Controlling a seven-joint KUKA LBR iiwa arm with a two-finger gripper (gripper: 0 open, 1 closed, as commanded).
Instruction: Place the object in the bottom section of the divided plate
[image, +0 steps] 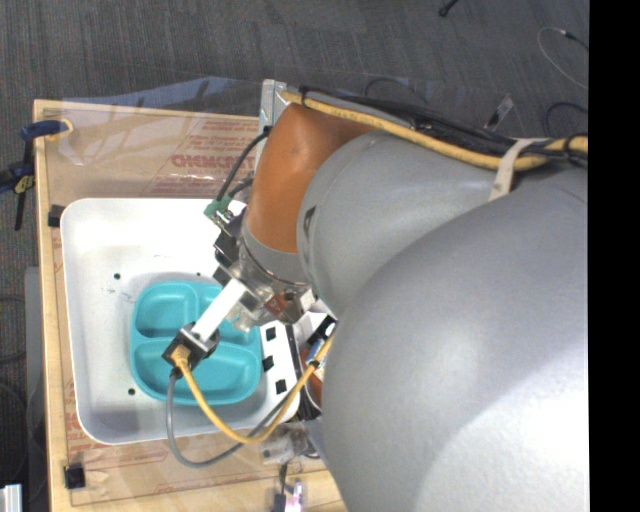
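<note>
Camera view: on the bench, a white bin holds a turquoise divided plate. The gripper sits over its right edge under the grey arm; its state cannot be told, and the object is hidden.

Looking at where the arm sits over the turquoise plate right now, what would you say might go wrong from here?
The arm covers the right bin, so anything there is unseen by the camera. The yellow cable loops low over the divided plate and might snag its rim. The gripper sits over the plate's upper sections, so a release now would probably miss the bottom one.
</note>
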